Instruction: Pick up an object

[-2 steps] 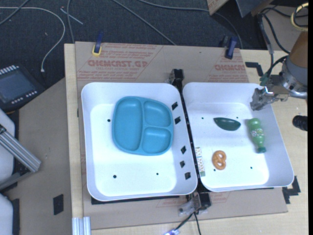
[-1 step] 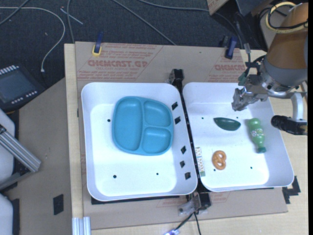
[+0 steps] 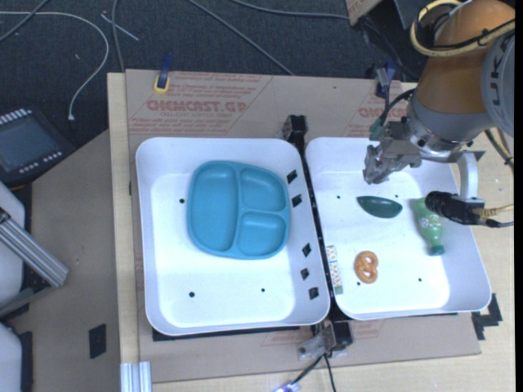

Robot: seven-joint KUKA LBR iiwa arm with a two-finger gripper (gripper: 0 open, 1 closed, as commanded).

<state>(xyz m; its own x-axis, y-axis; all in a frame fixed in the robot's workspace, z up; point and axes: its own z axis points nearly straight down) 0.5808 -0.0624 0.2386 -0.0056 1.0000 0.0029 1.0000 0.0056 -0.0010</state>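
Grey metal pincer (image 3: 379, 170) hovers just at 11 o'clock of the dark green oval leaf-shaped piece (image 3: 381, 207); can't tell its opening.

Dark carpet floor (image 3: 245, 23) with loose cables (image 3: 98, 23) — cardboard-topped bench (image 3: 245, 96), small monitor (image 3: 29, 141) alongside

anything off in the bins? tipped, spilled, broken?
Nothing stands out. The blue divided plate lies flat in the left bin; the dark green piece, green bottle and pretzel lie apart in the right bin.
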